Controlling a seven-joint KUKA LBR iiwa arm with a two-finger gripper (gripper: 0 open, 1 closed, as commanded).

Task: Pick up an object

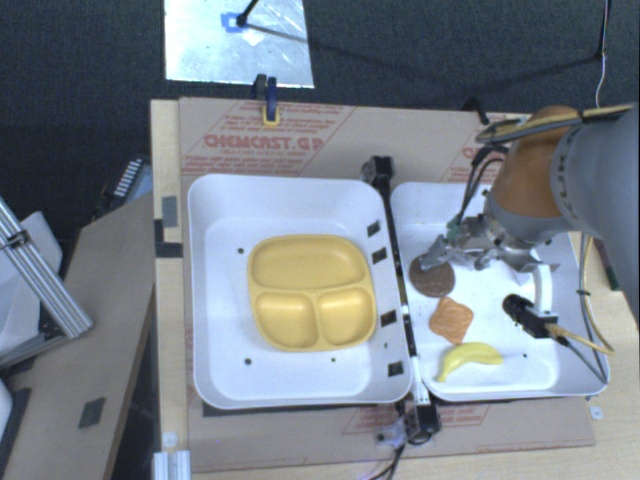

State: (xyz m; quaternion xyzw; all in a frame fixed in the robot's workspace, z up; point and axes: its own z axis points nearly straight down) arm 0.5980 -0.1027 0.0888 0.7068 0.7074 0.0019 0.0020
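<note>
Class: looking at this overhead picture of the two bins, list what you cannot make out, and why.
1. Camera view: the top edge of the brown disc, covered by the gripper.
2. Camera view: the back right corner of the right bin, hidden by the arm.
3. Camera view: what the orange piece is; too small to tell.

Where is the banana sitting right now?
In the camera view, the banana lies in the right-hand bin near its front edge, just below the orange piece and apart from the brown disc higher up.
</note>
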